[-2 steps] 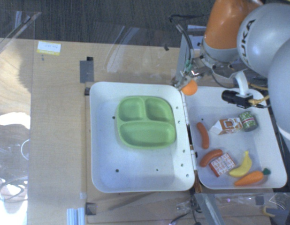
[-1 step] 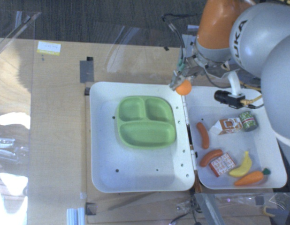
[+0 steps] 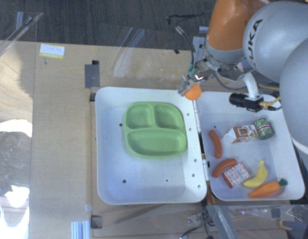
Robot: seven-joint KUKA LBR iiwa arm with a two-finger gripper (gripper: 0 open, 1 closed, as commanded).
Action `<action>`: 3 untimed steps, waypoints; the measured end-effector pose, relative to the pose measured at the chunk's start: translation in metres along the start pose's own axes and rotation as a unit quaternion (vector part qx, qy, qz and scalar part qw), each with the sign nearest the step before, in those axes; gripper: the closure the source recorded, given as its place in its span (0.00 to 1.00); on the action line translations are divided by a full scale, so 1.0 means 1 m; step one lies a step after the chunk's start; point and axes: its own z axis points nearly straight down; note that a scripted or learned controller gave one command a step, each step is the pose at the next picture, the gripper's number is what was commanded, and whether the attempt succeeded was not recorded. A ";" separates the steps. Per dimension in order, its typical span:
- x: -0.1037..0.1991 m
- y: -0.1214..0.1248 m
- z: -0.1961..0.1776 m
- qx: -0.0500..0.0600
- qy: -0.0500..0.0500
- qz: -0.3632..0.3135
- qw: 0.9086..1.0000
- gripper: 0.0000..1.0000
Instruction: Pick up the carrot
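Note:
The carrot (image 3: 265, 188), orange with a green top, lies flat in the front right corner of the right bin (image 3: 288, 148), next to a yellow banana (image 3: 257, 176). My gripper (image 3: 190, 88) is far from it, over the back rim where the two bins meet. A small round orange thing (image 3: 193, 92) sits at its fingertips, and the fingers look shut on it. The grey arm with its orange band comes in from the upper right and hides the right bin's back right corner.
A green sectioned plate (image 3: 155, 130) lies in the left bin (image 3: 114, 183). The right bin also holds two sausages (image 3: 215, 142) (image 3: 223, 167), a small red box (image 3: 236, 175), a brown carton (image 3: 243, 132) and a green can (image 3: 262, 128).

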 end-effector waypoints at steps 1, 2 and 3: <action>0.018 -0.007 -0.011 0.000 0.001 0.000 1.000 1.00; 0.018 -0.006 -0.022 -0.003 -0.001 -0.001 1.000 1.00; 0.017 -0.004 -0.034 -0.007 -0.002 -0.002 1.000 1.00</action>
